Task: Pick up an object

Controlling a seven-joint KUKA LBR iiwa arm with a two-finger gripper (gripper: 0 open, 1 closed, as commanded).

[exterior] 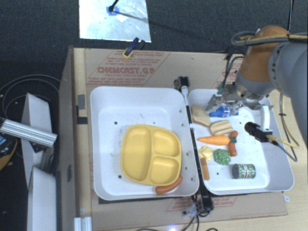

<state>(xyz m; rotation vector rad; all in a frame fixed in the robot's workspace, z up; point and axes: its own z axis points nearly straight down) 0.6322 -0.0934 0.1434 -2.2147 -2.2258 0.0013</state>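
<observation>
Blue object (221,112) under tool (222,106) in right bin (279,177), near bread (221,127).

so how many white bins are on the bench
2: the left bin holds a yellow divided tray; the right bin, beside it, holds the toy food.

A yellow tray (150,154) sits in a white bin (103,114); the carrot (213,140) is orange, the can (243,171) green.

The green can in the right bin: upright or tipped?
Tipped. The green can lies on its side on the right bin floor, its round end facing left.
</observation>
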